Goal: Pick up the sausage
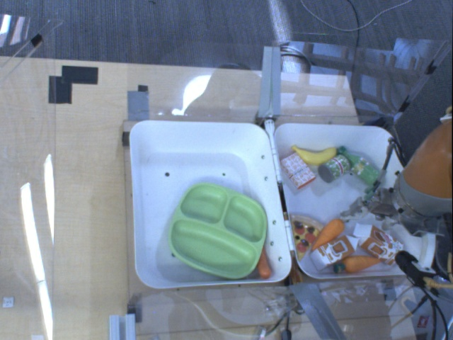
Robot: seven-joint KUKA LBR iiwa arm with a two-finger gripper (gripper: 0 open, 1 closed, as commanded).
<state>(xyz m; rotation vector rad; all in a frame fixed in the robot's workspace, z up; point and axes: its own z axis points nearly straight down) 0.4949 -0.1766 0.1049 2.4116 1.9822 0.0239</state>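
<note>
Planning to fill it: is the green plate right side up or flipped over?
Right side up: the green plate shows three hollow compartments facing the camera.

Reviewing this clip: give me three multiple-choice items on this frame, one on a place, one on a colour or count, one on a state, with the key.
1. Where does the green divided plate lie?
A. in the left bin
B. in the right bin
C. on the bare bench

2. What colour is the banana?
A. red
B. yellow
C. blue

3. How does the green bottle rest?
A. standing upright
B. lying on its side
C. hanging from the arm

Key: 1 A, the plate sits on the floor of the left bin. 2 B, the banana at the back of the right bin is yellow. 3 B, the bottle lies lengthwise beside the banana.
</note>
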